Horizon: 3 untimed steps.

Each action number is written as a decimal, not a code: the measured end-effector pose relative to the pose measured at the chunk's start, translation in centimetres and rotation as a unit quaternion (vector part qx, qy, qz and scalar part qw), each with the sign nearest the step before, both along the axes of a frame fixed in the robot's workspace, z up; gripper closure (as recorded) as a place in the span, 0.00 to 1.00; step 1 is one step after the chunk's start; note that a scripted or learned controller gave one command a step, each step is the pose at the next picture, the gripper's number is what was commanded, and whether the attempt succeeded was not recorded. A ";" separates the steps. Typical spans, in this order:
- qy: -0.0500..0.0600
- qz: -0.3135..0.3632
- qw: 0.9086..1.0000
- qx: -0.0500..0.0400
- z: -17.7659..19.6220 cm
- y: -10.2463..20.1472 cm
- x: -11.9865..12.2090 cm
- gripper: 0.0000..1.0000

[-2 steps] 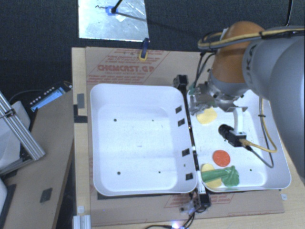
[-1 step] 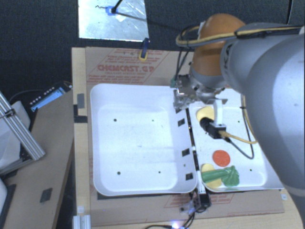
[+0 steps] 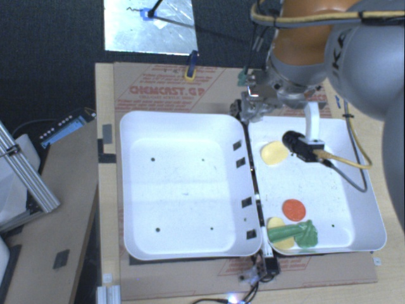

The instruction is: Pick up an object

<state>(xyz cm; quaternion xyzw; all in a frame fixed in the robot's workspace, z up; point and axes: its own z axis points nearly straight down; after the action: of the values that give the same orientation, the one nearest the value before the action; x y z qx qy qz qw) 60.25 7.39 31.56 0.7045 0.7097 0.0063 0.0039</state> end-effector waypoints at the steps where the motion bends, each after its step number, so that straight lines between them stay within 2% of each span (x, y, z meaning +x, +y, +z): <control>1: 0.003 0.004 1.000 0.001 5.4 9.5 -0.4 1.00; 2: 0.003 0.002 1.000 0.001 11.1 16.2 0.3 1.00; 3: 0.000 -0.001 1.000 0.002 22.8 16.0 -1.5 1.00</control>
<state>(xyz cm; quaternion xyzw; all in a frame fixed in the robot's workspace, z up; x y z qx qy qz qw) 58.79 23.42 54.35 0.7049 0.7093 0.0075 0.0028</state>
